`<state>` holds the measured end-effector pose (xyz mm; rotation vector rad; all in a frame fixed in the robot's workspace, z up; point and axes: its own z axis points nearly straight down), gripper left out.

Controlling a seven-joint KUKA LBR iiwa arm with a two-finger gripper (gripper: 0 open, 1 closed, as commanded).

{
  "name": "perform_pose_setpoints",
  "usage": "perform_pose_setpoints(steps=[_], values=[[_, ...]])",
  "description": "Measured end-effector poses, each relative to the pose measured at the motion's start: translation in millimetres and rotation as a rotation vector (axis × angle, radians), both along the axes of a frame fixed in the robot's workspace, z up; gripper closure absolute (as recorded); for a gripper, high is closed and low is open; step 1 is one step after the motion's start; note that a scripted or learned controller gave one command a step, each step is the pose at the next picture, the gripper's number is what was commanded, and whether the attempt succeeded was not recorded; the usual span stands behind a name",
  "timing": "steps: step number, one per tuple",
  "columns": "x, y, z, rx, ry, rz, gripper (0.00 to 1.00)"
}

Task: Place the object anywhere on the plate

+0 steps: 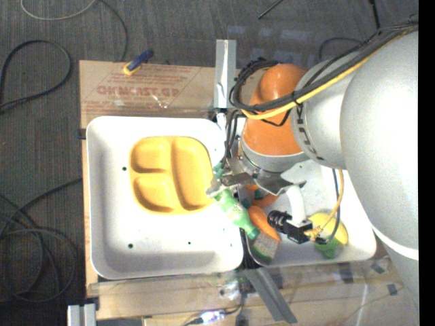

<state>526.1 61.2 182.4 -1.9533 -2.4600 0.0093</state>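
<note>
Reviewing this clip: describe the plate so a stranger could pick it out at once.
Start at the left shallow white bin, the one away from the grey arm. The yellow plastic plate lies in that bin's upper middle, its right edge near the bin wall beside the gripper. It is the only yellow, rounded-square thing there, moulded into three compartments.

One fixed cam above bench, slanted look down on both white bins (102, 250), arm (380, 148) entering from right.

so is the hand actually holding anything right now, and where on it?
Cannot tell. The hand sits by the top end of a green bottle at the bin edge, but a grip isn't visible.
</note>
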Motion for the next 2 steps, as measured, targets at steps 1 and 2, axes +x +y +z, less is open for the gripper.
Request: perform_pose_setpoints(steps=[1,2], values=[[55.4,81.3,60.1,0.000,-0.003,0.033,1.00],[55.5,80.9,60.1,0.000,-0.003,0.032,0.00]])
